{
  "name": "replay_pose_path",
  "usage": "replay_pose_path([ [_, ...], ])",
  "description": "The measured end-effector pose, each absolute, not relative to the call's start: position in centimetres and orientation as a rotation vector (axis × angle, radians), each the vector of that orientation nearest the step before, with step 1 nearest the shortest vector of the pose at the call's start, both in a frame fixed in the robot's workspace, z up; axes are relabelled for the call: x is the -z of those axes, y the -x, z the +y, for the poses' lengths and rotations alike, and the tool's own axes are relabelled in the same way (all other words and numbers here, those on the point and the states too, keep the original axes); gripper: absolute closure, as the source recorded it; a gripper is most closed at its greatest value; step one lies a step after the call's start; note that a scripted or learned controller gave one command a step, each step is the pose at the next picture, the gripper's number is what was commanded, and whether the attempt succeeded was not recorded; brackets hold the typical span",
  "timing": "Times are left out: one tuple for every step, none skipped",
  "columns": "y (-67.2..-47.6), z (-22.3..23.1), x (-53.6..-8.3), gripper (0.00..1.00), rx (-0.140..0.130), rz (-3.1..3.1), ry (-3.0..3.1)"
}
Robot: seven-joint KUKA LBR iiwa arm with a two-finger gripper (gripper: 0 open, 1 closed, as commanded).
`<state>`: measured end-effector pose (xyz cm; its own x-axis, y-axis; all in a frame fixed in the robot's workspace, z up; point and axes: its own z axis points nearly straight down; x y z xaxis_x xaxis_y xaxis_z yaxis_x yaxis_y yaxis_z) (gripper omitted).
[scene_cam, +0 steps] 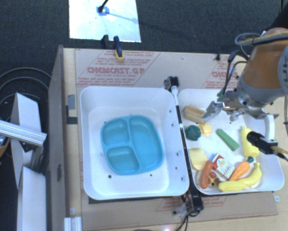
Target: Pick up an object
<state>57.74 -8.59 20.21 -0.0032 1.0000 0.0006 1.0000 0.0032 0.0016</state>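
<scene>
Far to the left of the pincer (224,109) lies the left bin (93,129), well apart from it. A blue tray (132,144) with three compartments rests on that bin's floor, also well to the pincer's left and somewhat lower in the view.

Nearer the pincer, and reaching around and beneath it, is the right bin (279,174), which holds all the loose things. A tan roll (193,113) lies just to the pincer's left, at about its height and close to its left tip; whether they touch cannot be told. Below and left of the pincer sits a dark green lump (192,132), with a small yellow bit (206,128) just beside it, nearer the pincer. Further down on that side lie a pale wedge (198,158) and a red sausage (206,173).

Almost straight below the pincer, near it, a green stick (227,139) lies at a slant. Further below sits a small carton (222,166). Down and to the right of the pincer are a carrot (239,171), a banana (240,183) along the bin's near wall, and a yellow pepper (247,141) higher up.

The pincer hangs over the bin's upper half with nothing visibly caught in it; whether it is spread or pressed together cannot be told. Nothing in the bin is lifted. The arm (267,76) rises from it to the right.
</scene>
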Motion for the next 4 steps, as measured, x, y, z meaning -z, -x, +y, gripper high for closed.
replay_pose_path([
  [-60.0,-12.4,-12.8,0.00,0.005,2.221,-2.223],
  [-65.1,-3.9,-18.9,0.00,-0.014,2.232,-2.202],
  [-52.9,-9.4,-18.5,0.00,0.007,2.218,-2.233],
  [-58.2,-9.1,-10.1,0.00,-0.001,2.222,-2.220],
])
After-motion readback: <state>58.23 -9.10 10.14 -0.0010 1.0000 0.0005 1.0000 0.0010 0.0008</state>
